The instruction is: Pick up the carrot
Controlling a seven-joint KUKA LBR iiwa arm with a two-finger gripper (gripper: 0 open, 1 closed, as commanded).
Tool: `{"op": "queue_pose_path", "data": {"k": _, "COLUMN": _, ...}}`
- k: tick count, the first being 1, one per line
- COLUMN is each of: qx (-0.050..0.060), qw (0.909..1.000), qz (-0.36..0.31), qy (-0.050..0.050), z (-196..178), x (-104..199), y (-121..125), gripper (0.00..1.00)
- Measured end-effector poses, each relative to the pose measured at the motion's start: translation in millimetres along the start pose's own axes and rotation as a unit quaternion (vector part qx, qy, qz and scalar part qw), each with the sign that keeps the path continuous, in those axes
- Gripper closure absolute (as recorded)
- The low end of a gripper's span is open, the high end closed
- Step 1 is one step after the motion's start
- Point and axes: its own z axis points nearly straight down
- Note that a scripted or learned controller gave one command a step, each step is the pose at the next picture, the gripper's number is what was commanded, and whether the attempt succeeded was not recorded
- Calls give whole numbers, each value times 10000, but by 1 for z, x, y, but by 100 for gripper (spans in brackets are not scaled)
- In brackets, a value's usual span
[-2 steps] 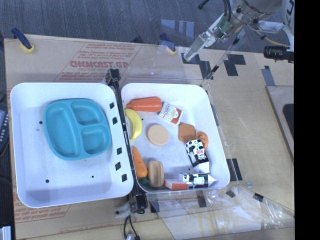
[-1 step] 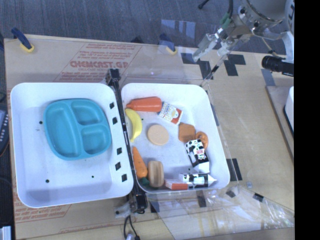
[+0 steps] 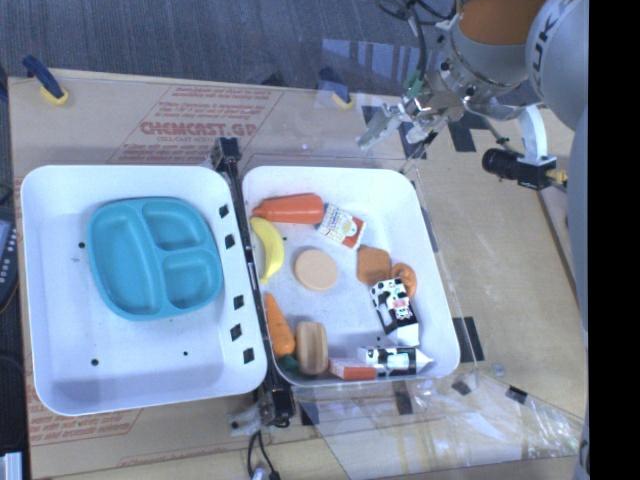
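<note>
Low in the right bin (image 3: 432,268) lies the carrot (image 3: 279,325), well apart from the spread, unladen claw (image 3: 405,123).

One fixed camera above the bench, looking down at a slant.

It takes in both white bins whole: the left bin (image 3: 40,298) and the right bin (image 3: 425,228) fill the middle of the frame. The bench's far edge lies above the right bin, and the arm (image 3: 520,28) enters beyond its far right corner.
</note>
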Motion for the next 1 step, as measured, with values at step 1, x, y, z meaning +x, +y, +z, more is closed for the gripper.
{"op": "queue_pose_path", "data": {"k": 1, "qx": -46, "qw": 9989, "qz": -465, "qy": -31, "z": -55, "x": -38, "y": -8, "gripper": 0}}
